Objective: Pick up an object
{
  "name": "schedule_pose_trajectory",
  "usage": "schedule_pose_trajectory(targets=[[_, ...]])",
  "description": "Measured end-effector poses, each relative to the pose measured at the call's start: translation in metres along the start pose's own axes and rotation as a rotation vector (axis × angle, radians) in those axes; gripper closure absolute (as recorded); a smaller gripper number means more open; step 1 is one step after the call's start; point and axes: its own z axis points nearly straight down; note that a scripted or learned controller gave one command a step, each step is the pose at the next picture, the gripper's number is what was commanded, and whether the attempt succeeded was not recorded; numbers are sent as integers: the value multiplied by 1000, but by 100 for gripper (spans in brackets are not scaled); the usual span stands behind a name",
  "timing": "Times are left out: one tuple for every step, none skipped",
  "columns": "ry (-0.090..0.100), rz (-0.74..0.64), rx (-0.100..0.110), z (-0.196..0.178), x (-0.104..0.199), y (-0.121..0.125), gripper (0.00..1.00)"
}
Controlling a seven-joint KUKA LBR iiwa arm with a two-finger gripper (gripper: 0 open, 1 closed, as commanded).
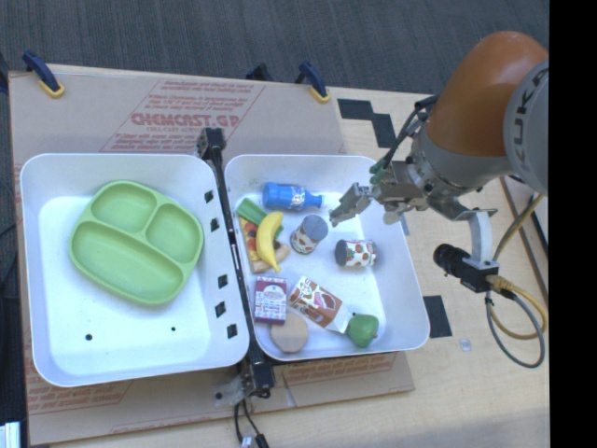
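Note:
My gripper [371,211] hangs over the upper right part of the right bin [403,278], its fingers apart with nothing between them. Just below it lies a small can with red spots [355,253]. To its left are a grey-lidded jar [310,234] and a blue bottle [291,197]. A banana [270,238] lies by the bin's left wall, with a green piece [250,211] above it. Along the front are a red box [270,299], a brown and white carton [317,303], a tan disc [289,334] and a green fruit [364,329].
The left bin [56,325] holds a green divided plate [137,241]. A black clip strip [222,231] runs between the bins. Printed cardboard [187,110] lies behind them, held by blue and yellow clamps [312,79]. The arm's orange band [485,91] looms at the right.

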Motion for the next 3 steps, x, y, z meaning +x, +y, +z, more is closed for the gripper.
schedule_pose_trajectory(targets=[[0, 0, 0, 0, 0, 0, 0], [-1, 0, 3, 101, -70, 50, 0], [0, -1, 1, 141, -69, 114, 0]])
